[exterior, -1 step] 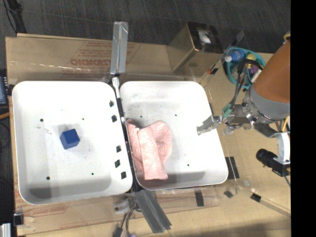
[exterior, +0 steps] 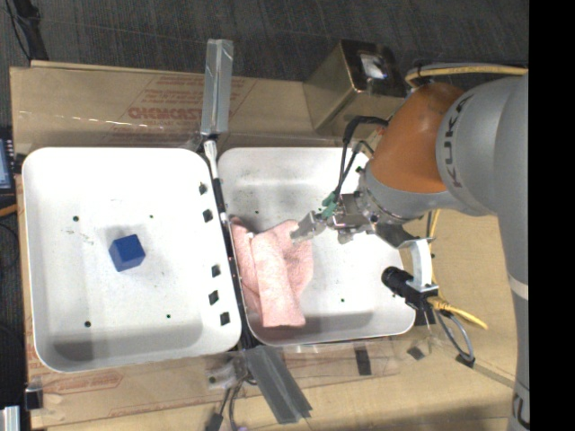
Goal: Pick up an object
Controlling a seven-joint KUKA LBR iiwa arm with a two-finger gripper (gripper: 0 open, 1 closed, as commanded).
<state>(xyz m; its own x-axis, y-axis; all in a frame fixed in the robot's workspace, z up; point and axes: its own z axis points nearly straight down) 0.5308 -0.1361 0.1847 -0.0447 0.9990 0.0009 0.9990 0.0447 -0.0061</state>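
The claw (exterior: pixel 316 223) hangs low in the right bin (exterior: pixel 359 173), at the upper right edge of a folded pink cloth (exterior: pixel 274 272). Its tip sits at or just over the cloth's edge; whether it touches cannot be told, nor whether it stands open or closed, since the slant hides it. The cloth lies against the bin's left wall. A blue cube (exterior: pixel 127 251) rests alone in the left bin (exterior: pixel 54 330), well apart from the claw.

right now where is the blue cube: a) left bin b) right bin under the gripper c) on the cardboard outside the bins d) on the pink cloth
a: the blue cube sits alone on the floor of the left bin, while the pink cloth lies in the right bin.
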